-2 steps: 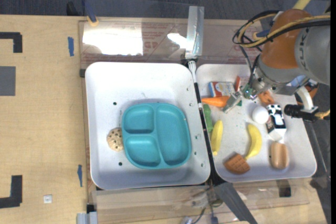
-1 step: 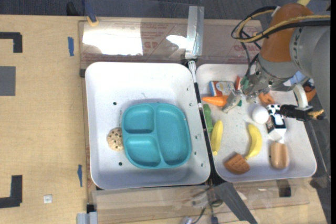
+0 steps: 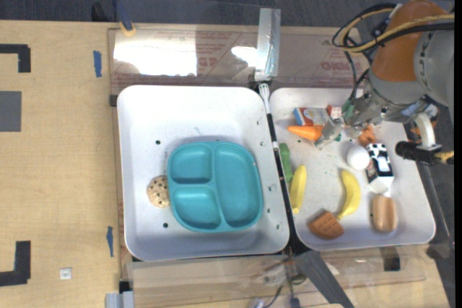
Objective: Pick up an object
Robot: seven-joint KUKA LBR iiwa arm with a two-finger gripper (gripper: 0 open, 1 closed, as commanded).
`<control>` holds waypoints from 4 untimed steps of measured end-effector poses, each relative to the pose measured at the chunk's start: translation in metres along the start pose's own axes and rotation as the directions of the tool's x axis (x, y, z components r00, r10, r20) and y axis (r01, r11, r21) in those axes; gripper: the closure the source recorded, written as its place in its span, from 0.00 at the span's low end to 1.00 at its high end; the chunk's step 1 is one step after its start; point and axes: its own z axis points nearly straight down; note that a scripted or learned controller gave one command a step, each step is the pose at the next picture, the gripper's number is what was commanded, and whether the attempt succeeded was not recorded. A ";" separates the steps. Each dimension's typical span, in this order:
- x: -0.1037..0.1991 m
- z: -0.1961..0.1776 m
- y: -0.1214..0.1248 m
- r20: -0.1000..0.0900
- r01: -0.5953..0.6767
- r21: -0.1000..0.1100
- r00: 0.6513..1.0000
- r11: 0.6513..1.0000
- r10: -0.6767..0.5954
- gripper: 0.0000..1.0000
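The right bin (image 3: 422, 231) holds several toy foods. Among them are an orange carrot (image 3: 306, 132), a small carton (image 3: 312, 115), a white egg (image 3: 358, 156), a black-and-white piece (image 3: 379, 158), a banana (image 3: 351, 192), a yellow piece (image 3: 297, 186), a green piece (image 3: 286, 159), a brown bread piece (image 3: 326, 225) and a sausage (image 3: 384, 213). My gripper (image 3: 330, 133) is low over the back of this bin, just right of the carrot and above the egg. Nothing can be made out in its grasp.
The left bin (image 3: 144, 106) contains a teal divided plate (image 3: 214, 185), with a cookie (image 3: 157, 191) at the plate's left edge. A clear panel (image 3: 188, 47) stands behind the bins. The grey arm with its orange band (image 3: 404, 54) and cables hangs over the right bin's far corner.
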 end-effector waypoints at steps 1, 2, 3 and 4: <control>0.033 0.008 0.025 0.037 0.197 -0.021 0.980 0.980 -0.196 0.00; 0.004 -0.097 0.023 0.058 0.121 -0.079 0.991 0.989 -0.117 0.00; -0.018 -0.043 0.019 0.053 0.178 -0.064 0.983 0.982 -0.175 0.00; -0.020 -0.032 0.010 0.014 -0.323 -0.080 0.946 0.943 0.325 0.00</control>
